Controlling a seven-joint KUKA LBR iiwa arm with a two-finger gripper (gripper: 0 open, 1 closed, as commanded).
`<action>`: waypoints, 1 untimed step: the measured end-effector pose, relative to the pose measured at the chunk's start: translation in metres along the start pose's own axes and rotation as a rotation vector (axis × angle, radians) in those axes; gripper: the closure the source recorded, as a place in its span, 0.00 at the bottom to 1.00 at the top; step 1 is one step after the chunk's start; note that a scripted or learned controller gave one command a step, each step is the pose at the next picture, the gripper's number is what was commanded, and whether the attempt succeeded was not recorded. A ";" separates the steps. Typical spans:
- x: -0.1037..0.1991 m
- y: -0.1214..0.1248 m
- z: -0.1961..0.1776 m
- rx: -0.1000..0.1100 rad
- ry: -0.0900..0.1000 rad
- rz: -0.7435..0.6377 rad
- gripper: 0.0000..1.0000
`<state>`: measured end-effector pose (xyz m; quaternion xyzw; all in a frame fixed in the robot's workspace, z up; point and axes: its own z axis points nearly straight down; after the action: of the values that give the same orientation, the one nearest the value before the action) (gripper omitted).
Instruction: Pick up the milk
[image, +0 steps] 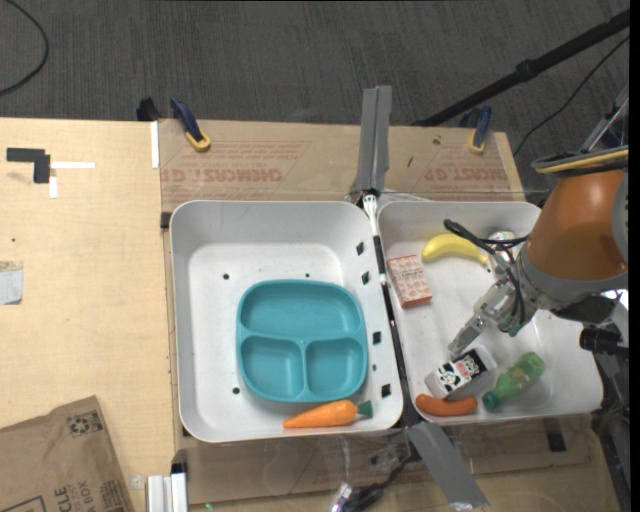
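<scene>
Cardboard-covered bench (80, 300) bears two white bins (190, 300); dark carpet beyond.

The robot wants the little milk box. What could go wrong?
The milk lies tilted on its side, so the gripper just above it might slip off instead of catching it. An orange sausage-shaped toy and a green bottle sit very close, so the gripper could bump or grab one by mistake. The milk is also near the right bin's front wall, which leaves little room.
</scene>
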<state>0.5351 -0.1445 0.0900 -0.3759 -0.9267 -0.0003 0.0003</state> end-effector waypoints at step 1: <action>0.043 0.011 -0.070 0.002 0.001 0.063 0.00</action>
<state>0.5122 -0.1064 0.1597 -0.4049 -0.9144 0.0003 0.0012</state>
